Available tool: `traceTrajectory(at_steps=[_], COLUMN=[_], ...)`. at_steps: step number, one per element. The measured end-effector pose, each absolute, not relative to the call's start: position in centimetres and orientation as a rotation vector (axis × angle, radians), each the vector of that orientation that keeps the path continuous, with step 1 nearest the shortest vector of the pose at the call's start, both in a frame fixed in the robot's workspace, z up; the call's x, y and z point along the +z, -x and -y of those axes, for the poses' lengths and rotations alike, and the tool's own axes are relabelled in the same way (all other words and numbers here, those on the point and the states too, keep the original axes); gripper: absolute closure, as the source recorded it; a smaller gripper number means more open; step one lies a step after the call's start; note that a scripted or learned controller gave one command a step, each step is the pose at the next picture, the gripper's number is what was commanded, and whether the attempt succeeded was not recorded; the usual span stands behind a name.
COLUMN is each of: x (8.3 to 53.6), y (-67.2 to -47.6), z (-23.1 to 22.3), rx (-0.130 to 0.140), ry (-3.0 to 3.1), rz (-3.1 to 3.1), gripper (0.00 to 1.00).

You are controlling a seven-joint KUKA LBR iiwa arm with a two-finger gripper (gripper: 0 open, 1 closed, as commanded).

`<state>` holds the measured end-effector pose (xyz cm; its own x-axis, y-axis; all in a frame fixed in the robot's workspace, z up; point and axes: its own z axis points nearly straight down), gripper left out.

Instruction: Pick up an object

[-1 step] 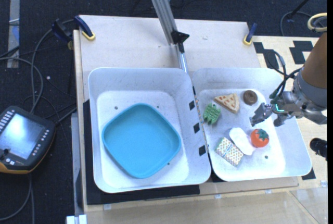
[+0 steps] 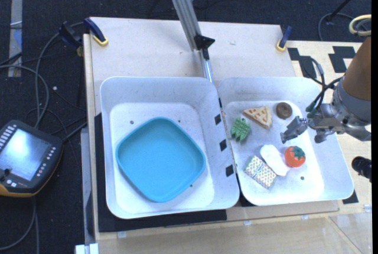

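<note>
- Dark carpeted floor all round, strewn with black cables; teach pendant (image 2: 26,155) with a lit screen lying at the left; pale wooden bench (image 2: 147,46) in the middle, clamped at its far corners.
- Two shallow white bins side by side on the bench: left bin (image 2: 112,96) bearing a blue square dish (image 2: 160,158); right bin (image 2: 328,179) bearing the small objects.
- In the right bin: pizza-slice toy (image 2: 258,115) and brown round piece (image 2: 284,110) toward the far side, green leafy toy (image 2: 240,129) near the dividing edge, white oval piece (image 2: 273,159) touching a patterned block (image 2: 260,171) toward the near side.
- Likeliest target: red tomato toy (image 2: 295,156), just beside the white oval, near the bin's middle.
- Gripper (image 2: 307,127) poised just above and beyond the tomato, fingers apart at a moderate spread, nothing between them.
- Judged handling: light, probably hard plastic, rounded and smooth, so apt to roll or squirt out under an off-centre pinch; best taken across its widest middle, fingers clear of the white oval.
- Bin floor smooth and white, likely offering little friction; slanted grey metal pole (image 2: 183,2) rising across the far side of the bench.
</note>
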<state>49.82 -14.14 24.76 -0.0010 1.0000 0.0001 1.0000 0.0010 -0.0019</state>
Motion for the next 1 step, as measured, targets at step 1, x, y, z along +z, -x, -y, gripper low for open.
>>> traceTrajectory(at_steps=[1], x=[18.46], y=[-49.64], z=[14.32], rx=[0.006], ry=[2.217], rz=[2.219], gripper=[0.00])
